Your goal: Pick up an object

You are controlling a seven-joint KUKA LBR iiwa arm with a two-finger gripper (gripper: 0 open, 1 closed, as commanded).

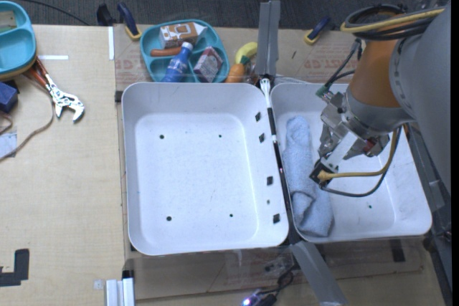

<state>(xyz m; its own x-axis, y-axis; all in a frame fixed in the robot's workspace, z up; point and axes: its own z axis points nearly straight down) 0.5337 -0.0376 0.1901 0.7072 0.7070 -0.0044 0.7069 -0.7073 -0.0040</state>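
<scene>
pale cloth (crumpled) in right bin, end effector beside

Bare bin floor beside cloth

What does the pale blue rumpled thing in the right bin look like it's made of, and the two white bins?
The pale blue rumpled strip looks like soft cloth, perhaps towelling: it folds and bunches, matte and fuzzy. The left shallow white bin and the right shallow white bin look like moulded plastic, smooth, with rounded corners; painted metal cannot be ruled out.
</scene>
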